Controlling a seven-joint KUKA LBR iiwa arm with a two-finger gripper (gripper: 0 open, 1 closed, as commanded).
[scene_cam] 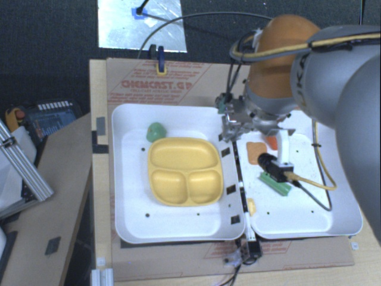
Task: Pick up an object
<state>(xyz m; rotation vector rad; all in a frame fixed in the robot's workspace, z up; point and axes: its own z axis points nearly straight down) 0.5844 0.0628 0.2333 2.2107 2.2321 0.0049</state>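
My gripper (230, 128) hangs over the ridge between the two bins, near their back edge. In the right bin (309, 219), just to the gripper's right, lie a flat orange piece (256, 152) and a small red-orange piece (272, 142). A green block (276, 185) lies in front of them, partly hidden by the robot's own parts. A small yellow piece (251, 206) sits close to the ridge. In the left bin (128, 219) a yellow divided tray (183, 170) fills the middle, with a round green object (156, 131) behind its left corner.
The arm's grey and orange bulk covers the back right of the right bin. A yellow cable (315, 183) loops across that bin's floor. Cardboard (161, 83) lies under both bins, and a blue clamp (160, 57) stands at its back edge.
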